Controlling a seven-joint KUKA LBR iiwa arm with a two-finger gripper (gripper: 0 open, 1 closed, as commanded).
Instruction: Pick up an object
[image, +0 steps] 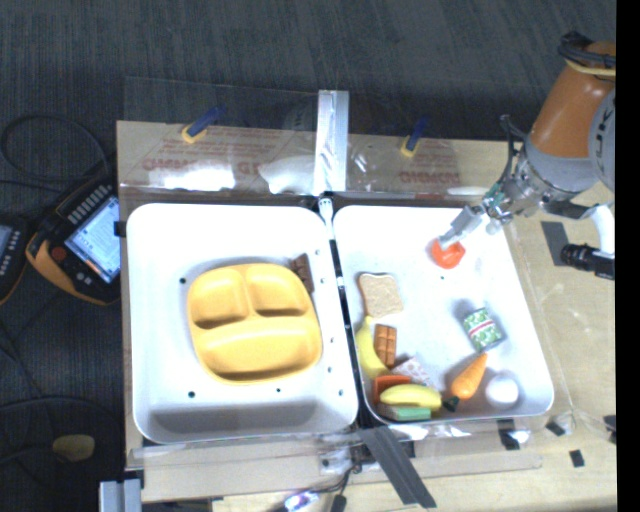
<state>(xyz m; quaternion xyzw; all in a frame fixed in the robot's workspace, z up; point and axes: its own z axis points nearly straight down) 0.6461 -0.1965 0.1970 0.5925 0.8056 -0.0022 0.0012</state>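
the gripper (452, 240) sits over the right bin (520, 290), at its upper part, touching a small red-orange object (448, 254); grip state cannot be told. the item looks light, rigid, possibly smooth plastic; best taken across its narrow sides.

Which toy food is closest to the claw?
The small red-orange piece in the right bin's top corner, just below the claw. The bread, carrot and banana lie farther down.

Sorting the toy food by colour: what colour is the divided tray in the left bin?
Yellow; the divided tray shows clearly in the camera view.
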